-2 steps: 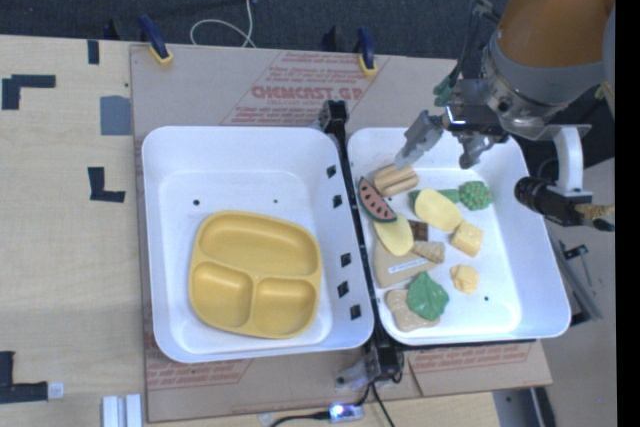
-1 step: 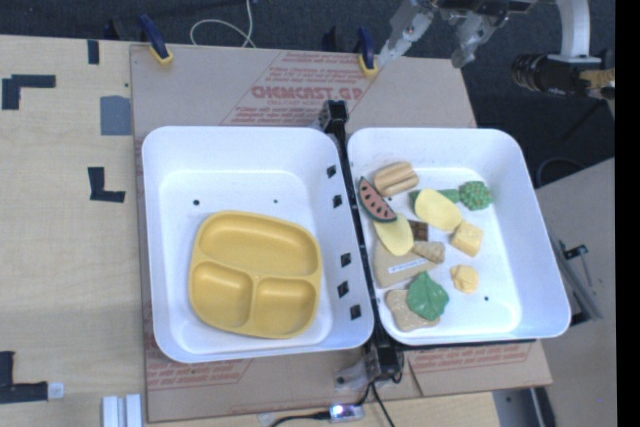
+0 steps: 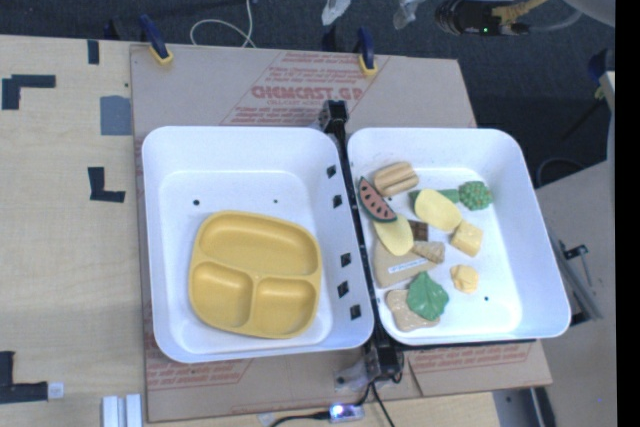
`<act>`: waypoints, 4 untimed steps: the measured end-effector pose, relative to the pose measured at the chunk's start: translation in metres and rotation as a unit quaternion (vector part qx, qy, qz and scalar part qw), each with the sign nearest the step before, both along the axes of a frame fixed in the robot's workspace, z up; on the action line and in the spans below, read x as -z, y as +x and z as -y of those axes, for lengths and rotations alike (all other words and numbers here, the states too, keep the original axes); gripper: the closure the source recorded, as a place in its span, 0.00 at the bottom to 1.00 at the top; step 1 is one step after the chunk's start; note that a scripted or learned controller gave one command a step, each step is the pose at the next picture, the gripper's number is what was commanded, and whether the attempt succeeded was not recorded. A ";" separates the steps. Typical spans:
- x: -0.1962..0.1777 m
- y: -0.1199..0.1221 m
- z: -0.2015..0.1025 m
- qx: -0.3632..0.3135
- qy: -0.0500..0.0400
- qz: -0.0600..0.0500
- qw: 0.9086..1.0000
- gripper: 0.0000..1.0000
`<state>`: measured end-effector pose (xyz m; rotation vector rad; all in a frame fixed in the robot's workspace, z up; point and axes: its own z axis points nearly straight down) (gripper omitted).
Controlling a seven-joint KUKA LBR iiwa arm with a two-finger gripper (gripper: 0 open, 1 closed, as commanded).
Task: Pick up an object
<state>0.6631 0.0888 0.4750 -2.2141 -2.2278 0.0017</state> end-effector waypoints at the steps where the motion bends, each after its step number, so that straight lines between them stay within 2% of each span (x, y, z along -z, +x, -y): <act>1: 0.010 0.005 -0.081 -0.001 0.001 -0.001 1.000 0.00; 2: -0.013 0.005 -0.148 -0.001 0.001 0.001 1.000 0.00; 3: -0.021 0.006 -0.145 0.001 -0.002 -0.002 1.000 1.00; 4: -0.029 0.006 -0.147 -0.001 -0.002 -0.003 1.000 1.00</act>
